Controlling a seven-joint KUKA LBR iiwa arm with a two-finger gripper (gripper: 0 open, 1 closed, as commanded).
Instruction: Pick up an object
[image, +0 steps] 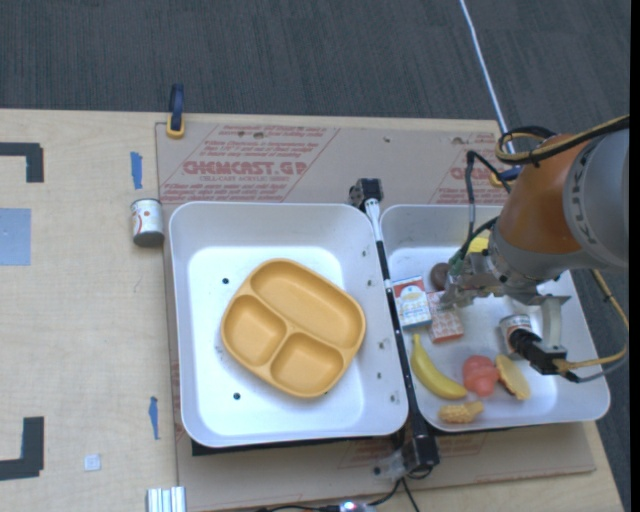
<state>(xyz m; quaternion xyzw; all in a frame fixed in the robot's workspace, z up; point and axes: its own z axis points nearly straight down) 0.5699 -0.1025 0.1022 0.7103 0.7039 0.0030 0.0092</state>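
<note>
We hover our gripper (452, 300) low over the small carton (447, 326) in the right bin (585, 400), presumably lining up a grasp; its grip state we cannot tell.

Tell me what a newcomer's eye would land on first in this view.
First, the yellow divided tray, lying alone in the left bin. Next, the grey arm with its orange band reaching in from the right over the right bin, where a banana, a small carton and other small toy foods lie clustered.
</note>
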